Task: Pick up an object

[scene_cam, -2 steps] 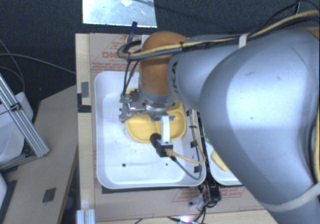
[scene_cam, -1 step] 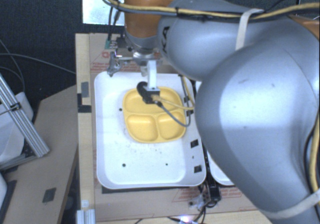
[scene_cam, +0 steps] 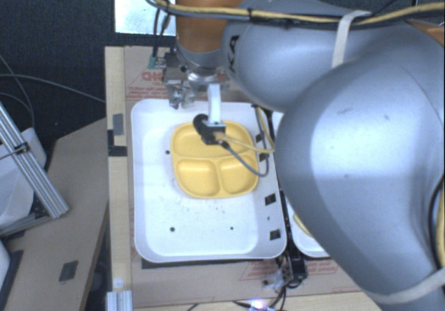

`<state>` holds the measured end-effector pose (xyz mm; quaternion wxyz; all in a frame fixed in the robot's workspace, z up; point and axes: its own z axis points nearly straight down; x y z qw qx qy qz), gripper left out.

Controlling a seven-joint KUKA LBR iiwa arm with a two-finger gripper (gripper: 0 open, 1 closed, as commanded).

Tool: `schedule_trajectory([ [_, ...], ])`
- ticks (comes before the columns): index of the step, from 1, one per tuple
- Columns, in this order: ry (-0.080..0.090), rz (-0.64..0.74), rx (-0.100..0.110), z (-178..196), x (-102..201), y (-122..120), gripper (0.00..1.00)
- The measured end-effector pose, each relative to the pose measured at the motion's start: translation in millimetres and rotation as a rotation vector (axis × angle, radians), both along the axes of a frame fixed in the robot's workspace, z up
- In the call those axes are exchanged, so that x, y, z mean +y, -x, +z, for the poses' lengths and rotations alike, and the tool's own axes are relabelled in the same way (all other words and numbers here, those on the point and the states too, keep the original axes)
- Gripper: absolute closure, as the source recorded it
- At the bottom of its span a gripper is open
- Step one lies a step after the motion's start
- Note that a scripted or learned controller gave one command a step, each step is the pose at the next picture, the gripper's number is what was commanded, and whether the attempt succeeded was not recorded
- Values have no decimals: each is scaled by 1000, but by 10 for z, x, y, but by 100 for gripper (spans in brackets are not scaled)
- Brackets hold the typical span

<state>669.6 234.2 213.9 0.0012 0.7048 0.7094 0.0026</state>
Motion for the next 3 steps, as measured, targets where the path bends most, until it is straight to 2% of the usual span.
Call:
schedule_trajectory([
  [1, 1, -8, 3, 478, -402, 356, 100],
  [2, 0, 1, 8, 977, -261, 1403, 100],
  [3, -2, 0, 2, 1563, -257, 1847, 100],
])
